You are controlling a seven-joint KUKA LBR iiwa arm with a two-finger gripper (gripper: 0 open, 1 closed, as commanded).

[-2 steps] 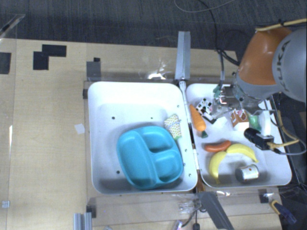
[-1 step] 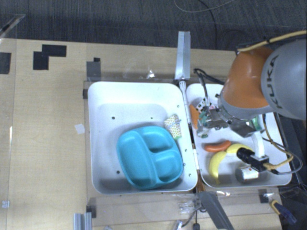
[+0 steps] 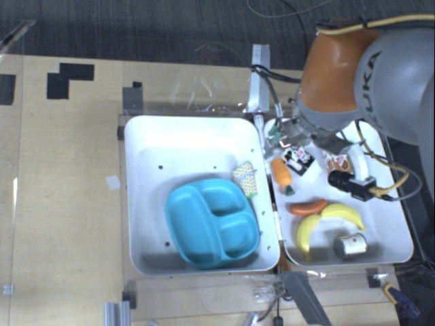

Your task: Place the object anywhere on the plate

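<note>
While the blue divided plate [image 3: 212, 223] is lying in the left bin [image 3: 146, 148], a small patterned yellow-white object [image 3: 246, 178] is resting just beyond its far right corner, touching the rim. Across the divider, in the right bin [image 3: 401, 240], a carrot [image 3: 281, 172], a red sausage [image 3: 308, 207], a banana [image 3: 325, 223] and a metal can [image 3: 353, 245] are lying. The gripper [image 3: 297, 156] is hovering over the carrot; whether it is parted or closed cannot be told.

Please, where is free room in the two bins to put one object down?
Free: the left bin floor left of and behind the blue plate, and the plate's own compartments. Crowded: the right bin, with carrot, sausage, banana, can under the arm.
</note>
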